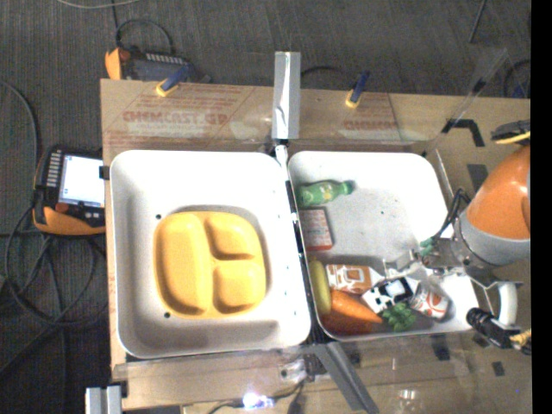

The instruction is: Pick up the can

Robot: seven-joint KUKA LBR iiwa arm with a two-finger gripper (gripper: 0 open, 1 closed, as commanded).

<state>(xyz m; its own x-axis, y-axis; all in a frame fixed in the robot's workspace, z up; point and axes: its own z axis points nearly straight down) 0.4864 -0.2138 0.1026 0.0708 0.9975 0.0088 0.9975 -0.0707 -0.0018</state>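
**Can at the near right corner, my fingers just above it**

The can point(430, 302) lies on its side in the right bin point(379, 171), close to the bin's near right corner; it is white with red-orange markings, and its long axis seems to run at a slant from lower right to upper left, though which end is the top I cannot tell. My fingers point(412, 270) sit right at its upper left edge; whether they are apart or together I cannot tell, and nothing shows the can between them. My arm point(504, 210) comes in from the right, its orange band over the bin's right rim, the wrist bent down and leftwards towards the can.

Beside the can, to the left, a black and white object point(386, 294) lies next to something green and leafy point(398, 317); further left I count one carrot point(352, 306), one white and orange carton point(352, 277), one yellow banana point(320, 285) along the left wall, one small red packet point(316, 228) and one green bottle point(323, 192) lying towards the far side.

There are two white bins on the bench point(207, 115); the left bin point(129, 231) holds one yellow divided tray point(211, 261).
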